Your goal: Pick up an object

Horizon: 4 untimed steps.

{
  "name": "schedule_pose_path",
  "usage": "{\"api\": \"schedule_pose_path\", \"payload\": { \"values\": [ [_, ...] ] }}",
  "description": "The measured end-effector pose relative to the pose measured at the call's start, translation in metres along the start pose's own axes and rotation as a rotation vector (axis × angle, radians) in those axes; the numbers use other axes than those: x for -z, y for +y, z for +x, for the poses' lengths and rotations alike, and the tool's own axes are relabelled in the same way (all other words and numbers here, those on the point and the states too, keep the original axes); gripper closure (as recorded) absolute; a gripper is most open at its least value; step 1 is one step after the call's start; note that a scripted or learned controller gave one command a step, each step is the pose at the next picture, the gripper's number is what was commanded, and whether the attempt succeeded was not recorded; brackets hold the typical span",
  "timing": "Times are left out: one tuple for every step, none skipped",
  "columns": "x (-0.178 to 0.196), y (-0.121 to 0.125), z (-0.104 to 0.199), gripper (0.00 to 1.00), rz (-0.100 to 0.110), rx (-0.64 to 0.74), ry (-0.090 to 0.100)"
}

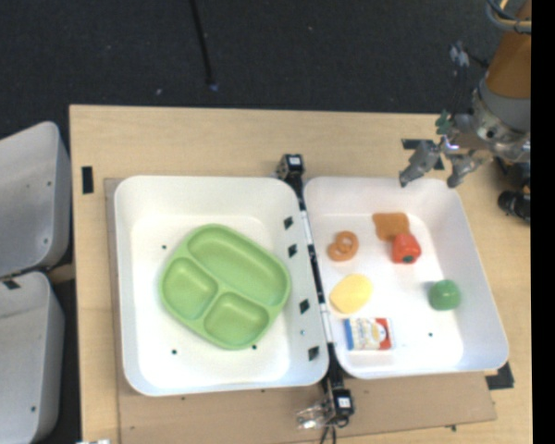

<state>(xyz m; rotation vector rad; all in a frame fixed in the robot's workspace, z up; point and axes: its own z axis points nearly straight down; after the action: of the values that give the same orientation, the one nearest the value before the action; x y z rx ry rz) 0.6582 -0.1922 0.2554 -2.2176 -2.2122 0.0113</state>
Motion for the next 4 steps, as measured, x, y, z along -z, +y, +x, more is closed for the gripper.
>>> {"api": "schedule_pose_path", "payload": {
  "values": [
    [0.009,0.002,0.001,0.0,-0.014,0.003,-0.002],
    [-0.054,0.0,-0.002,0.0,-0.008,0.002,-0.003],
    [-0.112,-0.001,0.005,0.0,-0.009,0.004,-0.003],
    [-0.156,-0.001,0.004,0.0,-0.01,0.004,-0.004]
  ]
}}
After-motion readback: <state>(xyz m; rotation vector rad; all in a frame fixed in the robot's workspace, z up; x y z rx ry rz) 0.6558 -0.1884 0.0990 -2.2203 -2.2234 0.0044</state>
